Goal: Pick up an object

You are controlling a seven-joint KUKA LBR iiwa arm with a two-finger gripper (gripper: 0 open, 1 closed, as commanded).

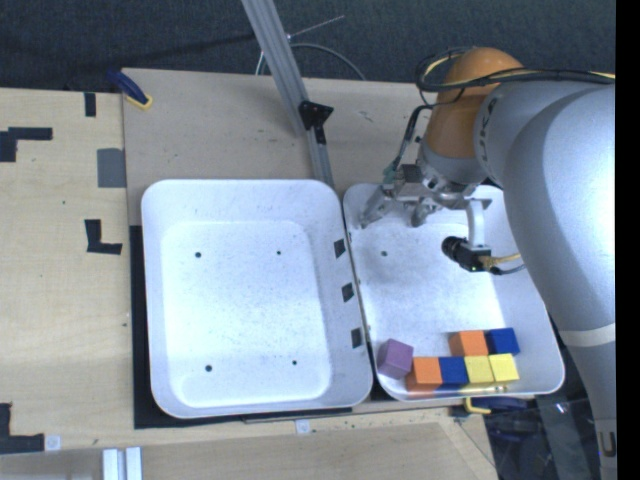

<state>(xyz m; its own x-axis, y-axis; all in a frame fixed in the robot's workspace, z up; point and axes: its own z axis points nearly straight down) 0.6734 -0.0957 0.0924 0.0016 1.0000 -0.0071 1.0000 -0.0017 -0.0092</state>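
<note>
Grey arm's hand (395, 208), fingers spread, over right bin's (420, 288) far end, well apart from blocks (462, 360).

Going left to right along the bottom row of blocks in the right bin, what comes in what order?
Purple block → orange block → blue block → yellow block → second yellow block, all in the right bin.

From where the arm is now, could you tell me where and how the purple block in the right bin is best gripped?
Grip the purple block across its two free side faces, coming straight down from above. It sits tilted at the near left corner of the right bin, set slightly apart from the orange block and the other blocks, so turning the gripper to match its tilt should let the fingers clear both neighbour and bin wall.
</note>
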